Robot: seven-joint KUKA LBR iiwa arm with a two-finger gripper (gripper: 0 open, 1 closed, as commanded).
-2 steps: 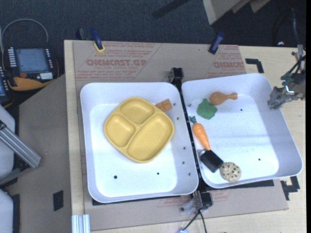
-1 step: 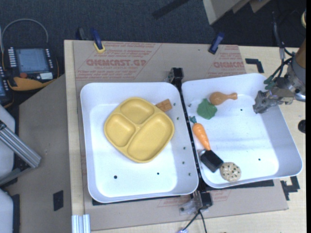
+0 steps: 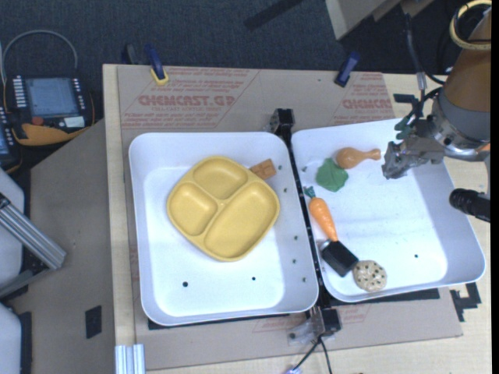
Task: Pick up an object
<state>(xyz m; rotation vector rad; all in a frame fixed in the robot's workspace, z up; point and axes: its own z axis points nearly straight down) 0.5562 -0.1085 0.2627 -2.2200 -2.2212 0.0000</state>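
A cardboard-topped bench (image 3: 234,100) on dark carpet bears two white bins. The left bin (image 3: 156,279) holds a yellow divided plate (image 3: 223,206). In the right bin (image 3: 437,240), a toy drumstick (image 3: 355,157), green lump (image 3: 332,176), carrot (image 3: 322,216) and cookie (image 3: 369,275) lie left of the gripper (image 3: 395,164), which hangs over that bin's far right; its grip cannot be told.

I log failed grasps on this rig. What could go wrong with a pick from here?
1. The chicken drumstick touches the green toy; a descent there may nudge both.
2. The carrot lies against the right bin wall, leaving little room for the gripper.
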